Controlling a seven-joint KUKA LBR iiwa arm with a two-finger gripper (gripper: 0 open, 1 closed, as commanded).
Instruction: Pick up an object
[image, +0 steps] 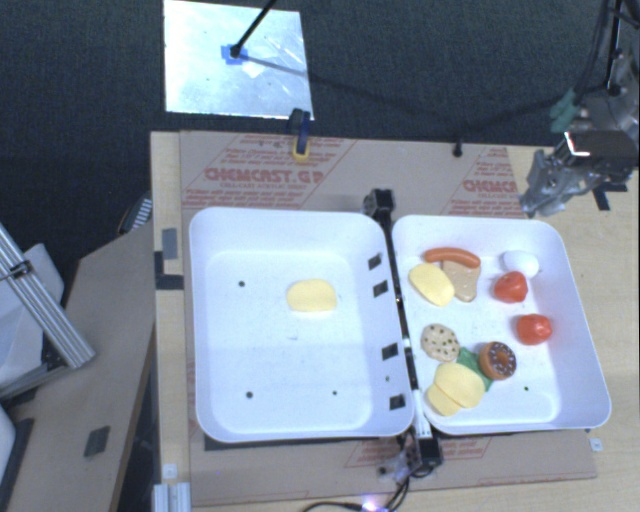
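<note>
Left bin: yellow piece is lying alone near its middle.
Right bin: sausage, cookie, donut, two tomatoes are sitting inside.
Claw: hanging over the worktop's far right corner; its state I cannot tell.

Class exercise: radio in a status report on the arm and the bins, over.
Gripper up beyond right bin's far corner, holding nothing seen. Left bin: one yellow piece. Right bin: toy foods clustered, two red tomatoes nearest gripper. Path clear.
</note>
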